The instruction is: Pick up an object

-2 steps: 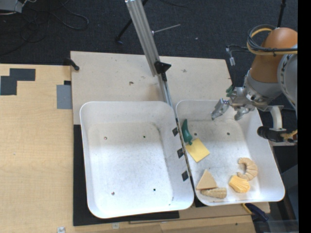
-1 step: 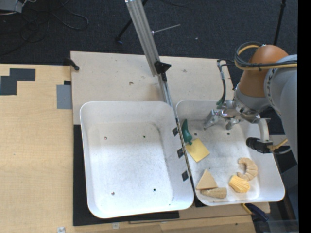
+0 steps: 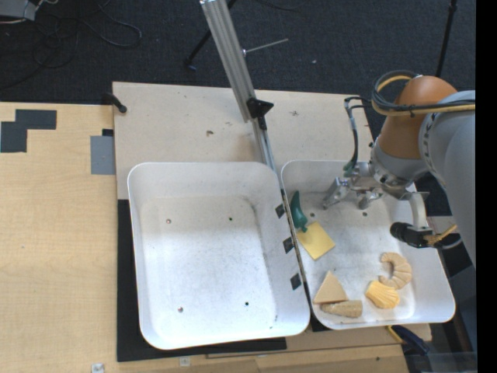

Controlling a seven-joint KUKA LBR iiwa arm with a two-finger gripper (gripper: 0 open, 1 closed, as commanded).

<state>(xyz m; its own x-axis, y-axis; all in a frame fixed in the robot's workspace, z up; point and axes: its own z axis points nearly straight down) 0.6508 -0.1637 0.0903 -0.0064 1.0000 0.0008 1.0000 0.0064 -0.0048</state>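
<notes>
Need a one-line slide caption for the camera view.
KUKA gripper hovers over the right bin above scattered food pieces, nothing between its fingers; yellow square lies nearest.

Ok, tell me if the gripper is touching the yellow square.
Apart. The camera view shows bare white bin floor between the gripper and the yellow square, which lies lower left of it.

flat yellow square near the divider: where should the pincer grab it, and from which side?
Judging by its pose, the flat yellow square lies flush on the right white bin, so come from above and pinch two opposite edges. Avoid the corner touching the green handled piece; the other edges look free.
</notes>
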